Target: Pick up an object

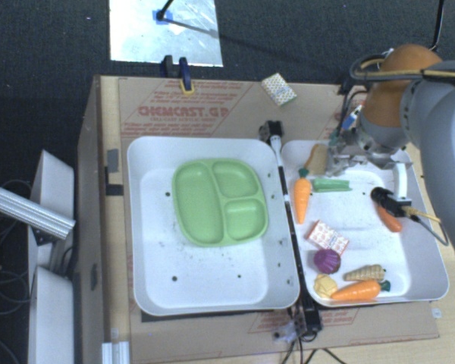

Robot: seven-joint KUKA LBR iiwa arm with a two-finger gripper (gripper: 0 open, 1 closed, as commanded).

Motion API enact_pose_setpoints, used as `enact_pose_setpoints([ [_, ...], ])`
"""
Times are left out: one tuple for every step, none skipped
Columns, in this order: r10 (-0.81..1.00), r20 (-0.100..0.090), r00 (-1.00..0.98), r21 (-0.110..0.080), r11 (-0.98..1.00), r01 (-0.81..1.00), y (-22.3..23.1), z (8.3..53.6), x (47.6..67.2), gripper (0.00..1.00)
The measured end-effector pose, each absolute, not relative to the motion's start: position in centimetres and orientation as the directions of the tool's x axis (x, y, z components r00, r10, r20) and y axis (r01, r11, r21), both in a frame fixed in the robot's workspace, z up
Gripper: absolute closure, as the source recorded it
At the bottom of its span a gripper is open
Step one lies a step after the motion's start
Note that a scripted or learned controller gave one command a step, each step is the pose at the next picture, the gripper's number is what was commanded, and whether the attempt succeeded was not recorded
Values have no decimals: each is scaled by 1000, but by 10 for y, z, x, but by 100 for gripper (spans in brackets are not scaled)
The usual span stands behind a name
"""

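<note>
Nearest the camera in the right white bin (428,275), an orange toy carrot with a green top (356,290) lies along the front wall, with a tan ridged cone (364,273) and a small yellow lump (324,284) just beside it. Behind them are a purple round toy (327,261) and a red-and-white checked packet (328,236). The left white bin (159,279) holds a pale green divided plastic plate (220,202). Farther back in the right bin are a second orange carrot (302,196) and a flat green bar (331,185). The gripper (340,160) hangs low just past that bar, beside a tan piece (316,158). I cannot tell whether it is spread or closed. Nothing looks lifted, so the pick seems yet to be made.
</note>
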State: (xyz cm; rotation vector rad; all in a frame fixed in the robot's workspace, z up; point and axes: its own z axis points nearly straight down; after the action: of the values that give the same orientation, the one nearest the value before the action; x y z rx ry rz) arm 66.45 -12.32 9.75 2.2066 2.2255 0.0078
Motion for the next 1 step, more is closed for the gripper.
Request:
enact_pose_setpoints([
  [1000, 0, -6, 6, 6, 1000, -61, 217, 627, 100],
])
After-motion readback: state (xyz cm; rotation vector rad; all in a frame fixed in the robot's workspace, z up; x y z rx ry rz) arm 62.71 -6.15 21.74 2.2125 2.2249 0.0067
